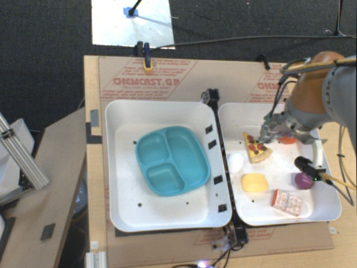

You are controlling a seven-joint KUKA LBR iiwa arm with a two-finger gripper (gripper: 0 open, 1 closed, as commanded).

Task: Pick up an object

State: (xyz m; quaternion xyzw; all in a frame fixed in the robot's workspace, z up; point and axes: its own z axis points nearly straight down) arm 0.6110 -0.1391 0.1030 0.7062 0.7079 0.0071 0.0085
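Camera view: the gripper [266, 134] hangs low in the right bin [279, 219], just above the pizza slice [256, 148]; whether its fingers are apart or together cannot be told. Below the slice lies a yellow piece [254, 182], with a patterned box [287, 202] and purple piece [304, 180] further right. The left bin [120, 166] holds a teal tray [172, 159].

Pizza slice toy [256, 148], yellow crust, red toppings, flat in right bin [329, 205], under jaws [266, 134]
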